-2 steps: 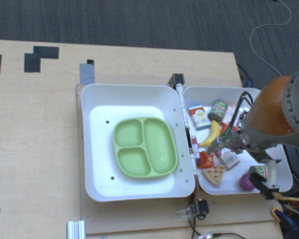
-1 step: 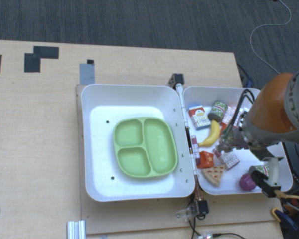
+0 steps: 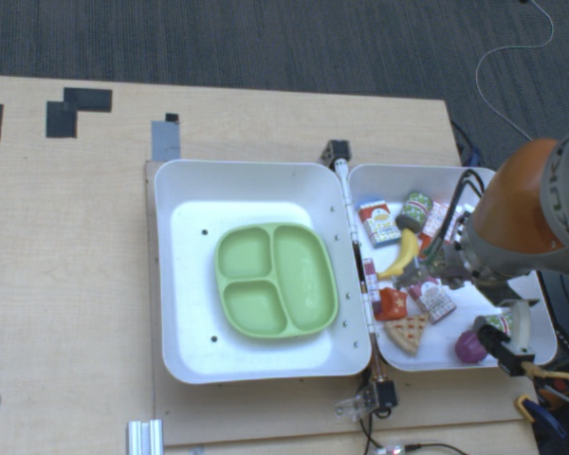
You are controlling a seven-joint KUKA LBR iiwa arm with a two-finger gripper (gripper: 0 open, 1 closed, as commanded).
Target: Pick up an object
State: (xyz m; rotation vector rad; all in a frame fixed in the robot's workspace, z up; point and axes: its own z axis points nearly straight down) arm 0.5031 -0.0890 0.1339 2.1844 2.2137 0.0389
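The right bin [image 3: 541, 349] holds several small toy foods. A yellow banana [image 3: 403, 251] lies near its left wall, with a red-and-white carton [image 3: 376, 222] and a green can [image 3: 415, 209] behind it. Toward the front sit a red packet [image 3: 392, 303], a pizza slice [image 3: 408, 333], a pink-and-white packet [image 3: 438, 302] and a purple piece [image 3: 469, 347]. My gripper [image 3: 422, 275] hangs low over the middle of this bin, just right of the banana and above the red packet. The arm's orange band [image 3: 517, 207] covers the bin's right part.
The left bin [image 3: 171, 254] carries a light green divided plate [image 3: 275, 280]. A hinge strip [image 3: 356, 254] runs between the two bins. Cables and a clamp [image 3: 375, 401] lie at the bench's front edge. Black and grey markers [image 3: 76, 110] sit on the wooden bench at the far left.
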